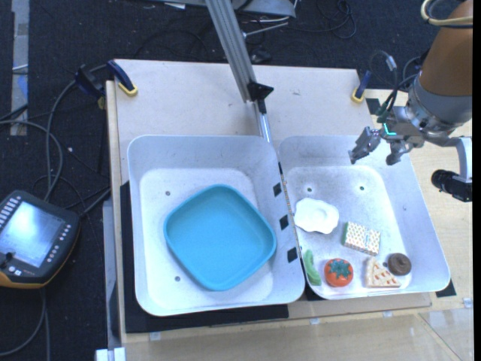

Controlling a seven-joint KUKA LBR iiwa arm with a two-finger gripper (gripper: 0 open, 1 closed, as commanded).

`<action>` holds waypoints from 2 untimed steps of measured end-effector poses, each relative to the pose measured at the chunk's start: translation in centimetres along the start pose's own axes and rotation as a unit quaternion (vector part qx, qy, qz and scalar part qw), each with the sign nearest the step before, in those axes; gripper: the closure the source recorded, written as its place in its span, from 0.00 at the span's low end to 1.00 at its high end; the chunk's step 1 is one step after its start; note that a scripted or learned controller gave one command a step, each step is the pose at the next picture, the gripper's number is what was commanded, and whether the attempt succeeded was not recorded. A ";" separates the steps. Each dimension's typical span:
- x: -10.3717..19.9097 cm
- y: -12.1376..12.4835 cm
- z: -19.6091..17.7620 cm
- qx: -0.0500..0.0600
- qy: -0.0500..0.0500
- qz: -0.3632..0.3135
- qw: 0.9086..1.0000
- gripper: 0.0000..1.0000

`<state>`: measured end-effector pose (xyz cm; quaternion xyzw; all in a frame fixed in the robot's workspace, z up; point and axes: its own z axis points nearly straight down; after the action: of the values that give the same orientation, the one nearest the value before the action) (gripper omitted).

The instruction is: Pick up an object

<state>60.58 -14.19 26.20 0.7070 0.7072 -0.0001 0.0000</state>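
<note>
We see the tool (379, 147) up at the far corner of the right bin (421, 224), its two dark fingers spread apart with nothing between them. The grey arm (443, 89) comes in from the right, and its upper part is cut off by the frame edge.

Down in the right bin the candidates sit clustered toward the near end, well apart from the tool. A white, roundish piece (316, 216) lies nearest the divider, no clear long axis to call. Just beside it sits a checked wafer-like block (361, 238), its long side running roughly across the bin, tilted a touch. Nearer the front rim: a red tomato-like toy (339, 271) with a green top, a wedge-shaped slice (382, 274) pointing away from us, and a small brown ring (398, 263) — a doughnut, it seems. A green sliver (308, 265) hugs the bin's left wall, long axis running front to back; what it is we cannot make out.

The left bin (150, 164) holds a blue square tray (219, 236), turned on the diagonal. Both bins rest on the counter (188, 96).
</note>
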 end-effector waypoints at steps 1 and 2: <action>0.0 0.0 0.0 0.000 0.000 0.000 1.000 0.00; 0.6 0.1 4.4 0.002 0.000 0.000 1.000 0.00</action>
<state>60.68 -13.59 21.79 0.7069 0.7073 -0.0011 -0.0014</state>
